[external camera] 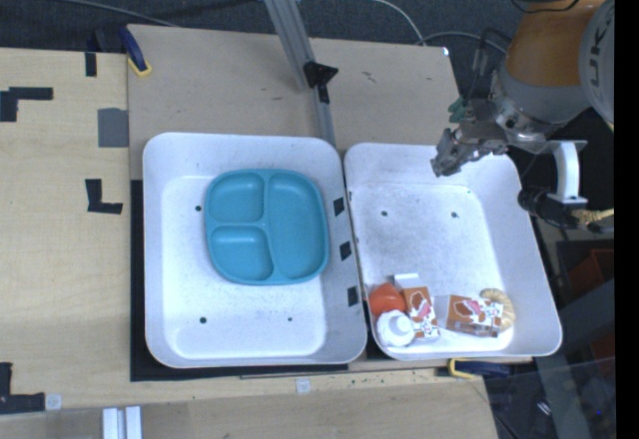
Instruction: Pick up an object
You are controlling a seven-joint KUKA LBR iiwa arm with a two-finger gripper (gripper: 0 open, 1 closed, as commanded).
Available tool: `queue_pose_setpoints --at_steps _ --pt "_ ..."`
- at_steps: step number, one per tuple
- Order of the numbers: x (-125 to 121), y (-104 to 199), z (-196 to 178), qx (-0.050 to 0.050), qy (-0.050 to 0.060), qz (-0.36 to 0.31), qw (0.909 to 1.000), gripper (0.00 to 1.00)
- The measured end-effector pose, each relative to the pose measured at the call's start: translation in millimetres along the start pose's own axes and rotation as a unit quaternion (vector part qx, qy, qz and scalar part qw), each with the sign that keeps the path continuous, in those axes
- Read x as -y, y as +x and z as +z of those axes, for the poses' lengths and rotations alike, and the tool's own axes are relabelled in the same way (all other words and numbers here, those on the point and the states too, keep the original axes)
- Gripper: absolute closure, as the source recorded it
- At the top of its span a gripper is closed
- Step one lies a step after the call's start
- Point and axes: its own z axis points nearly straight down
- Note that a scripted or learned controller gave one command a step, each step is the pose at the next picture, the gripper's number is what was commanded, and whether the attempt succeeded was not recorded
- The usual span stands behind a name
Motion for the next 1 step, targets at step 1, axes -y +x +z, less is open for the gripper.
queue_pose_setpoints --at_steps 1 --pt "18.4 46.4 22.4 -0.001 0.004 -0.001 1.0 1.0"
